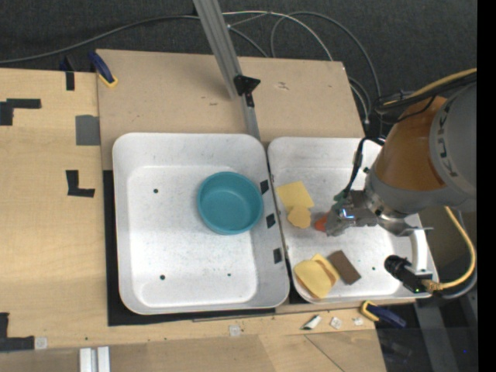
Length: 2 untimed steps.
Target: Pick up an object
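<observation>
tool (pixel 335 222) low in right bin (pixel 310 152), tip beside small red object (pixel 319 223), placed for a grasp; cannot tell its state. yellow pieces (pixel 294 195) near; teal bowl (pixel 229 201) in left bin (pixel 139 149).

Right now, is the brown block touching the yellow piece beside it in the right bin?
Touching. The camera view shows the brown block lying against the yellow piece with no white floor between them.

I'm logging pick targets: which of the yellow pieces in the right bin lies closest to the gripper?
The small yellow piece, just left of the gripper. The yellow block above it sits farther off, and the yellow piece by the brown block lies toward the bin's near edge.
</observation>
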Each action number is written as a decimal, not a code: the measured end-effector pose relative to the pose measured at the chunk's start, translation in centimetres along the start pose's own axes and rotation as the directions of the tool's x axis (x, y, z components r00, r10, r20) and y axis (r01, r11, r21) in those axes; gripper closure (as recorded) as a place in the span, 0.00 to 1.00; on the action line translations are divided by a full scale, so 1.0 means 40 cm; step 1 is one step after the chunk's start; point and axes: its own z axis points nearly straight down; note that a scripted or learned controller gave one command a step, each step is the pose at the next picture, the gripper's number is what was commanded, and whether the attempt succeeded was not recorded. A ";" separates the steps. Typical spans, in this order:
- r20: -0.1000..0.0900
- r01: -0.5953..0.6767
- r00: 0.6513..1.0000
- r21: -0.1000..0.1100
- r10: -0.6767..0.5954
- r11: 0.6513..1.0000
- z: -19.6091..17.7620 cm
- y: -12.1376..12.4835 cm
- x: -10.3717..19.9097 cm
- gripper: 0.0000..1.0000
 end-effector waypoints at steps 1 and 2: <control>0.001 0.000 1.000 -0.002 0.000 1.000 -0.151 0.009 -0.017 1.00; -0.001 0.000 1.000 0.004 0.000 1.000 -0.163 0.009 -0.017 1.00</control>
